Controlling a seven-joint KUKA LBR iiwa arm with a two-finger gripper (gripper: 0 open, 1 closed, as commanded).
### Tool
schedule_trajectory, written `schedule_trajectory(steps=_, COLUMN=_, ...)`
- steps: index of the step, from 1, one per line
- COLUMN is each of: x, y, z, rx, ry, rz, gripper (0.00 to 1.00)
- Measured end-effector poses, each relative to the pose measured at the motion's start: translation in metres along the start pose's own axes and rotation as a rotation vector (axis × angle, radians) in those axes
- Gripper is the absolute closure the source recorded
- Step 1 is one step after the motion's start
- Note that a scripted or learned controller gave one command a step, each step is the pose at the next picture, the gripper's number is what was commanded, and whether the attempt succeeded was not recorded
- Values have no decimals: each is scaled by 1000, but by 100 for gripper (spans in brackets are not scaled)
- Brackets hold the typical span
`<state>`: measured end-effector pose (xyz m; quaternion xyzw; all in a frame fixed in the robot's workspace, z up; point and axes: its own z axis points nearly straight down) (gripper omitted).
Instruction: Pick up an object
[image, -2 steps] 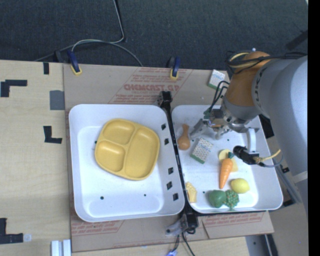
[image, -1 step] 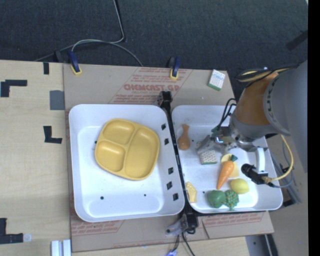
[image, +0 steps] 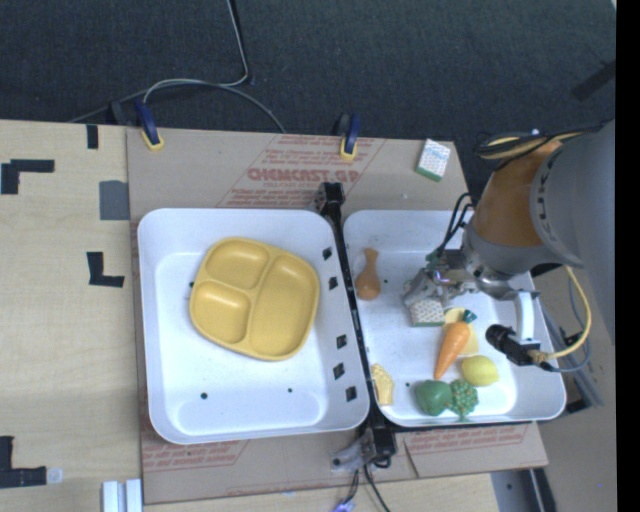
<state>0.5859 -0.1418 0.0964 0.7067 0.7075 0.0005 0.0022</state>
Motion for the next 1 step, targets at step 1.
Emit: schedule_trajectory(steps=1, x=64, y=-17, z=-89, rx=2, ry=3, rz=-2, gripper=100)
